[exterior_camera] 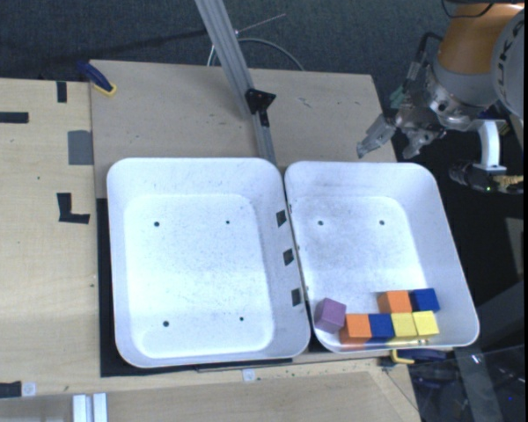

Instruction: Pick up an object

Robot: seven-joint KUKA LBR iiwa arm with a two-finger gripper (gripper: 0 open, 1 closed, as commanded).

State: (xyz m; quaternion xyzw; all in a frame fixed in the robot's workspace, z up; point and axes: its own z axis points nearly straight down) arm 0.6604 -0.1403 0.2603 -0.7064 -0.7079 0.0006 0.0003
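Pale wooden tabletop carries two shallow white bins side by side. Small cubes cluster in the right bin's near corner: a purple cube apart at the left, then orange, blue and yellow blocks packed touching in two rows. Part of the arm is cut off at the top edge. Its fingers stand spread with nothing between them, above the bin's far rim, well apart from the cubes.

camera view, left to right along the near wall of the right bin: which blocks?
Purple block → orange block → blue block → yellow block → second yellow block, all in the right bin.
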